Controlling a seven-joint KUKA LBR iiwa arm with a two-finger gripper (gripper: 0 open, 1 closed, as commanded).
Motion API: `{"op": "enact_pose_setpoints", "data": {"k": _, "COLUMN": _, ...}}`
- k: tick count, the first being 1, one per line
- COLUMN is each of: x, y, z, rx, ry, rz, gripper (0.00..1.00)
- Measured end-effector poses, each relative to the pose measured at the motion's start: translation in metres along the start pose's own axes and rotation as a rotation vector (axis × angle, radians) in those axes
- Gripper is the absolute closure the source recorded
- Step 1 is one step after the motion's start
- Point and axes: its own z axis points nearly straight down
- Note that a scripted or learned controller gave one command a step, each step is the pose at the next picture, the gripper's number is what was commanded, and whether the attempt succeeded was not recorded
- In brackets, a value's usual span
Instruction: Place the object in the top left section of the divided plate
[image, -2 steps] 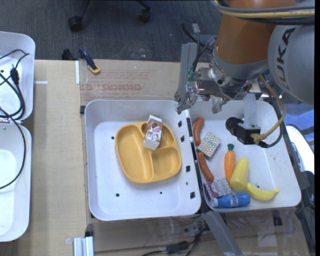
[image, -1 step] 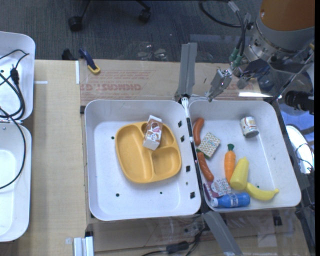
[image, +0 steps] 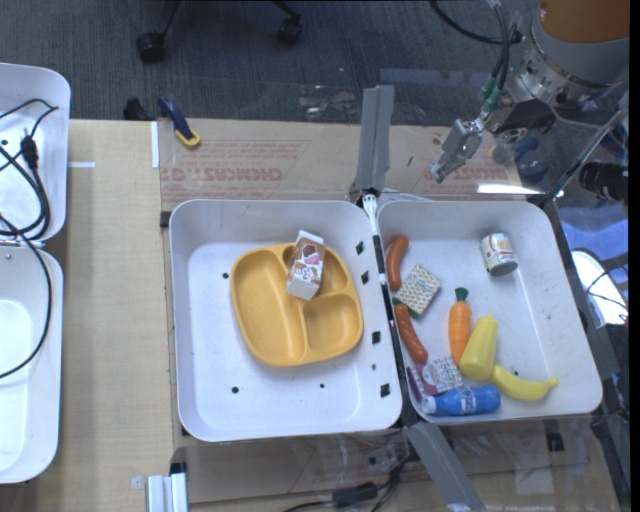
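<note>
White plastic bins sit side by side on the bench: the left bin (image: 200, 400) holds the yellow divided plate (image: 290, 330), and the right bin (image: 560, 300) holds the spare toys. Grey and orange-banded, the arm (image: 570, 45) hangs above the right bin's far edge, and its gripper (image: 455, 155) is up off the bench with nothing between the tips; whether the claw is apart or together I cannot tell at this angle. Among the toys lie a banana (image: 525, 385), a yellow bottle (image: 480, 347), a carrot (image: 459, 322), two sausages (image: 397, 260) and a small can (image: 497, 252). Smallest of the task's things, the milk carton (image: 306, 266) stands slightly tilted on the plate's far side, over the ridge between sections. It is probably light, hollow and stiff, easily toppled; gripping across its flat side walls, below the gabled top, looks safest.
</note>
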Motion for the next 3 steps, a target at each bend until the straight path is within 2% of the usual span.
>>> {"op": "enact_pose_setpoints", "data": {"k": 1, "x": 0.016, "y": 0.042, "z": 0.011, "rx": -0.001, "ry": 0.0, "rz": 0.057, "gripper": 0.0}}
{"op": "enact_pose_setpoints", "data": {"k": 2, "x": -0.054, "y": 0.046, "z": -0.02, "rx": 0.0, "ry": 0.0, "rz": 0.317, "gripper": 0.0}}
{"op": "enact_pose_setpoints", "data": {"k": 3, "x": -0.102, "y": 0.03, "z": -0.021, "rx": -0.002, "ry": 0.0, "rz": 0.012, "gripper": 0.0}}
